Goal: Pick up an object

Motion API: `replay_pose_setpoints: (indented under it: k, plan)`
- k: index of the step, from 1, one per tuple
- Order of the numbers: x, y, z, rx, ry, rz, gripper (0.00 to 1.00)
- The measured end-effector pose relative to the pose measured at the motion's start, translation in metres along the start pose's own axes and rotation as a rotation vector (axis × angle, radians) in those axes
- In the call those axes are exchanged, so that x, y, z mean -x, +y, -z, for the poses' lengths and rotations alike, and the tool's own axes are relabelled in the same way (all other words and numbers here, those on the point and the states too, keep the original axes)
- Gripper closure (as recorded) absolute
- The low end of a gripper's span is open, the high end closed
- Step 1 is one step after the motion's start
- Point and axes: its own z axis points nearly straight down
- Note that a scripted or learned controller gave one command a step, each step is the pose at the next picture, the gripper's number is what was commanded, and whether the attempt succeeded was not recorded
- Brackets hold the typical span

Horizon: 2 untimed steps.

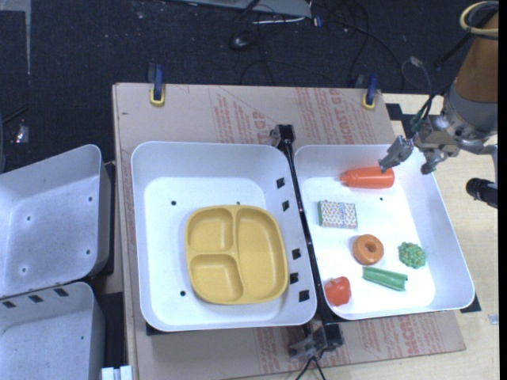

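I'm hovering my gripper upper right, fingers apart, beside the carrot; risking sliding off its rounded end.

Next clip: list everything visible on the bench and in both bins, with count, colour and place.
bins: 2, white, side by side on the bench
divided plate: 1, yellow, centre of the left bin
carrot: 1, orange, top of the right bin
sponge: 1, pale with a blue speckled pattern, right bin below the carrot
doughnut: 1, orange-brown, middle of the right bin
broccoli: 1, green, right of the doughnut
green vegetable: 1, green, long, below the doughnut
red pepper: 1, red, lower left corner of the right bin
clamps: 2, yellow and blue, back edge of the board
gripper: 1, grey, above the right bin's top right corner, beside the carrot
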Motion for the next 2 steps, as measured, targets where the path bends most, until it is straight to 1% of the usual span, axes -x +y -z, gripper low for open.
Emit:
replay_pose_setpoints:
  k: [1, 2]
  plan:
    - [-0.001, 0.002, 0.009, 0.014, -0.003, 0.003, 0.0]
    - [0.009, 0.003, -0.043, 0.011, -0.002, 0.001, 0.0]
